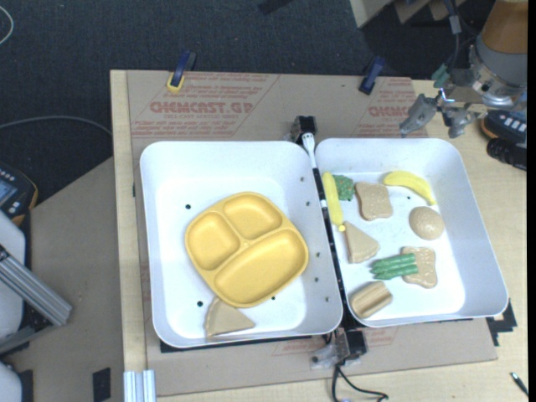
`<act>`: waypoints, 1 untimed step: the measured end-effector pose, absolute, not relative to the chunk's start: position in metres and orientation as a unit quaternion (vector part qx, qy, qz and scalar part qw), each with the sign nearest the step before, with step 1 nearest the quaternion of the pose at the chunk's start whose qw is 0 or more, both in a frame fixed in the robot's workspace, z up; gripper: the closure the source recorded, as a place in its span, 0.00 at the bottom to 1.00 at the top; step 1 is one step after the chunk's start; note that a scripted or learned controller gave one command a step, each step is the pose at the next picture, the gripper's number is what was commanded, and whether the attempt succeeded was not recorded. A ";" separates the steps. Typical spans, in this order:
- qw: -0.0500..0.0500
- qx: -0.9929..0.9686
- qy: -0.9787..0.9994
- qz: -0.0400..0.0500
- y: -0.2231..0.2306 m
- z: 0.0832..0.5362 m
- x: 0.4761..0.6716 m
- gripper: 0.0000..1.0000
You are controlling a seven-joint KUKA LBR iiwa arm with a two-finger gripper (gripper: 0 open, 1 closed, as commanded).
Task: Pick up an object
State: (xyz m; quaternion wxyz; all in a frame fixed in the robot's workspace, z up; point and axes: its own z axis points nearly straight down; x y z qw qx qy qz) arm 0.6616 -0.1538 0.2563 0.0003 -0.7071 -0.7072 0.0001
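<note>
Two white bins are seen side by side on the desk. One yellow tray [246,247] and one tan wedge [224,317] are held in the left bin [159,224]. Eight play foods are counted in the right bin [469,224], among them one banana [409,184], one corn cob [332,201] and one egg [426,223]. The gripper [437,117] is seen spread and unladen beyond the right bin's far rim.

blue clamps [180,70] [371,74] on board edge; dark carpet [126,15] behind.
</note>
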 end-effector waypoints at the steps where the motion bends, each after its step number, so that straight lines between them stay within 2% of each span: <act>1: -0.009 -0.704 -0.710 -0.007 -0.074 0.486 0.667 0.00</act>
